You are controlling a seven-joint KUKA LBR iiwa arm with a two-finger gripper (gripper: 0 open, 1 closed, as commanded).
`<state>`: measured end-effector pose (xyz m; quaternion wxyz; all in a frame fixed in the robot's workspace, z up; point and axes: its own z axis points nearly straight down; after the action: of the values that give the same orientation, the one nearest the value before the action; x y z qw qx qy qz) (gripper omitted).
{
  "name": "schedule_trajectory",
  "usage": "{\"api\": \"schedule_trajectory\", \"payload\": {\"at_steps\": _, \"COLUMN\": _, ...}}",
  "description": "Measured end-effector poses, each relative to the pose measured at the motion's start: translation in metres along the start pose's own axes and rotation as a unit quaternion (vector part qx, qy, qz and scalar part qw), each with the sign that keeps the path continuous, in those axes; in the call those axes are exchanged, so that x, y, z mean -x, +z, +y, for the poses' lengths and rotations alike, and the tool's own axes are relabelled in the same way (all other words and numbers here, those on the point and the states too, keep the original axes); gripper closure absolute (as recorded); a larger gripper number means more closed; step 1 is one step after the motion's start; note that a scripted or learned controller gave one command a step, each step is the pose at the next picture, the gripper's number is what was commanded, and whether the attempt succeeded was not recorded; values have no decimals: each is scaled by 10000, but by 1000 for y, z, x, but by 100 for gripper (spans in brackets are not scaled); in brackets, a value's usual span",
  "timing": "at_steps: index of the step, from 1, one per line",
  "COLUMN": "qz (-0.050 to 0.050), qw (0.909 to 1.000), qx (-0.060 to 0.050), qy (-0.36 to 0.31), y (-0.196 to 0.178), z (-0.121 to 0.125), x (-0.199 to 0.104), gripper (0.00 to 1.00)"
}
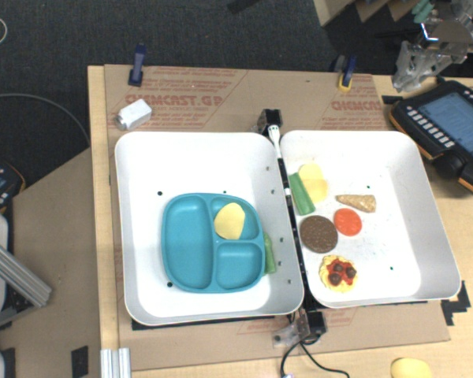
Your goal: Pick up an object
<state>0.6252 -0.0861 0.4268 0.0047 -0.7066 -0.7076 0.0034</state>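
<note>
Right bin holding toy foods: the brown disc lies near its left wall, probably light, rigid and flat, best pinched across its rim. End effector at far right; finger state indiscernible.

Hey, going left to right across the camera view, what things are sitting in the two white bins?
Teal divided tray → yellow piece on the tray → green stick → brown disc → red disc → tan wedge. The pale yellow block and the small pizza overlap these in the order, so they are left out.
</note>
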Motion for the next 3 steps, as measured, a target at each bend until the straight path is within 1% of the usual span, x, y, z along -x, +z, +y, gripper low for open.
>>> {"api": "schedule_trajectory", "payload": {"at_steps": 1, "qz": -9, "qw": 10000, "qx": 45, "qy": 33, "y": 45, "z": 22, "x": 77, "gripper": 100}}
{"api": "schedule_trajectory", "payload": {"at_steps": 2, "qz": -25, "qw": 9998, "qx": 176, "qy": -34, "y": -121, "z": 41, "x": 3, "gripper": 100}}
{"api": "schedule_trajectory", "payload": {"at_steps": 3, "qz": -5, "qw": 10000, "qx": 12, "qy": 2, "y": -8, "z": 41, "x": -9, "gripper": 100}}
